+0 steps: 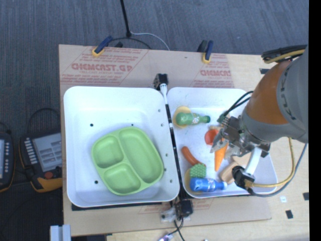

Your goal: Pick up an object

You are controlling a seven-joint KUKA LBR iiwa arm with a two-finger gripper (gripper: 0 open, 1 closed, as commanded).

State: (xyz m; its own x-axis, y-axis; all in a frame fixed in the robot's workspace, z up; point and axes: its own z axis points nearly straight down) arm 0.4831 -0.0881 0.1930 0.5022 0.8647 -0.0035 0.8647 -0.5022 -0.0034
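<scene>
Gripper (220, 143) low in right bin (261, 182), over orange carrot (219, 158) at bin's centre; finger state: cannot tell. Green divided plate (128, 160) in left bin (80, 109), near desk's (75, 59) front edge.

So the tabletop (100, 67) is a brown board with red lettering, held down by two clamps (102, 45) along the far edge. A black cable (124, 14) runs off over the grey carpet (40, 14). Left of the board sits a handheld pendant (41, 154) with a screen, cable looping behind it. A yellow cable (281, 182) dangles on the right.
</scene>
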